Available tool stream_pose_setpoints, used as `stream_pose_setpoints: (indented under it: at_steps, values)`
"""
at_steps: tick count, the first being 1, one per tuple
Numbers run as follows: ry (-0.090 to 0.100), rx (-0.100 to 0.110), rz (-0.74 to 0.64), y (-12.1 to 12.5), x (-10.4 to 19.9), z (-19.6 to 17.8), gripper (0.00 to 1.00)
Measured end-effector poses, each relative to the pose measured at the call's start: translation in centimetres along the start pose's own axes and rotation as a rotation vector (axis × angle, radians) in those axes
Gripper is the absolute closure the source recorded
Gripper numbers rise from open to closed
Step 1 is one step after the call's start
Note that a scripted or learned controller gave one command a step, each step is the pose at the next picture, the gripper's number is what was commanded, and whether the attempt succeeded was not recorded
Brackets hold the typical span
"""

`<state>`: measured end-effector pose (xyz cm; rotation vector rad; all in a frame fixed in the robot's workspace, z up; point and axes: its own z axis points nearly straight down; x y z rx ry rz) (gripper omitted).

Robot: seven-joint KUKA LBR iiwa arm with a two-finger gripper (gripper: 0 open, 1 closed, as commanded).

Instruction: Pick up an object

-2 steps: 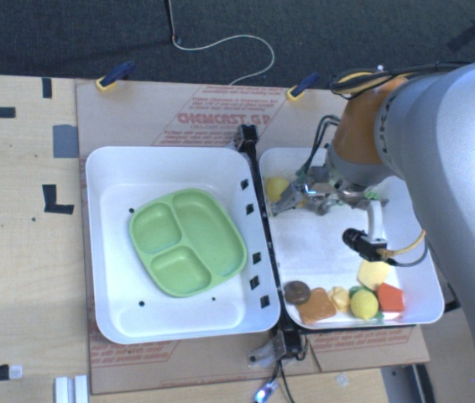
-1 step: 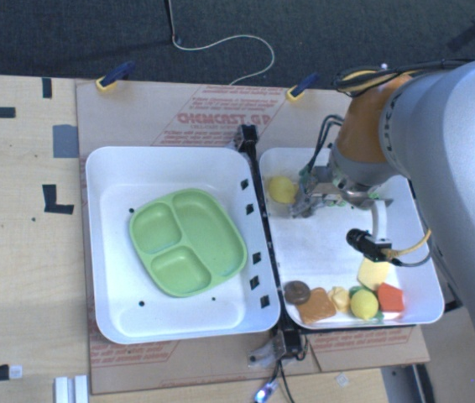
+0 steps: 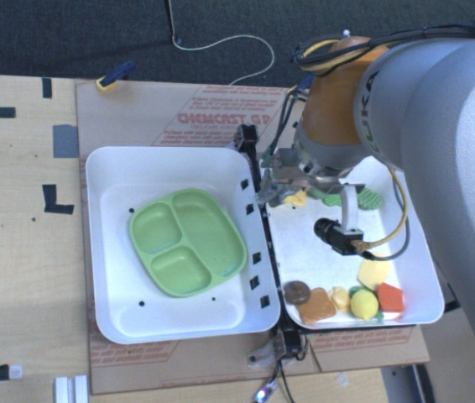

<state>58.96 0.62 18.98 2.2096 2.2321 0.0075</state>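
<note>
The arm [image 3: 405, 116] reaches in over the right bin [image 3: 426, 305] and hides much of that bin's far end. Its gripper [image 3: 292, 193] sits low at the bin's far left corner, close against the divider between the two bins on the table [image 3: 19, 225]. Whether the fingers are apart or together cannot be told, since the wrist and its cabling cover them; nothing can be seen held.

Well to the left of the fingers, in the left bin [image 3: 103, 309], lies a green divided tray [image 3: 189, 242], flat and untouched. It is wide and shallow, probably a poor choice for a two-finger pinch.

The likelier targets are smaller. Just beside the fingers lie a small yellow piece [image 3: 296, 198] and, a little to the right, a green ridged item [image 3: 363, 198]. Nearer the camera from the fingers, along the near wall of the right bin, a cluster of toy foods lies: a brown round piece [image 3: 296, 292], a tan piece [image 3: 317, 307], a yellow-green ball [image 3: 365, 303], a red block [image 3: 390, 297] and a pale yellow piece [image 3: 373, 273].

To do the step well, the fingers should probably straddle the yellow piece squarely, staying off the bin wall, close fully, and then lift straight up.
</note>
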Motion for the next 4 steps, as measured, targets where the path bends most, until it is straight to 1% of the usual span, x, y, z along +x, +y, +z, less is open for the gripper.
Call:
stream_pose_setpoints:
  at_steps: [1,2,3,4]
  values:
    - [-0.003,0.009,0.011,-3.7,-1.8,0.6,1.00]
    - [0.002,-0.011,0.002,-6.7,3.5,-15.8,1.00]
    - [-0.001,-0.004,0.005,-9.8,4.9,-24.2,1.00]
    - [-0.005,0.006,0.007,-9.7,4.9,-24.6,1.00]
